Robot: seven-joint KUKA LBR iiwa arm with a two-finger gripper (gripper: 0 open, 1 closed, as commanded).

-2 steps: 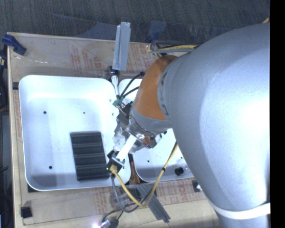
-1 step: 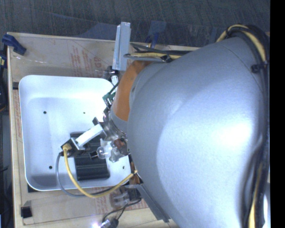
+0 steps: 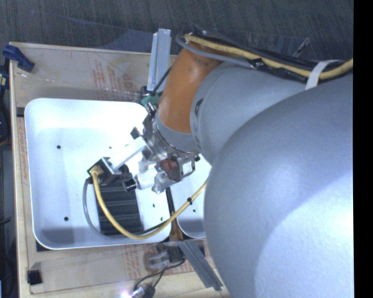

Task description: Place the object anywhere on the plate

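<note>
My gripper [image 3: 166, 174] hangs over the right edge of the left white bin [image 3: 56, 166], close to the divide between the two bins. A small brownish thing [image 3: 171, 164] shows right at the gripper, but it is too small and too hidden to name or to tell whether it is held. A curved white rim, likely the plate [image 3: 191, 227], peeks out in the right bin just under the arm. The rest of the plate and the right bin are covered by the arm.
The big grey arm with its orange band [image 3: 177, 92] fills the right half of the view. A metal post [image 3: 159, 58] stands behind the bins. The wooden bench [image 3: 81, 64] surrounds the bins, with blue clamps [image 3: 15, 58] at its far left corner.
</note>
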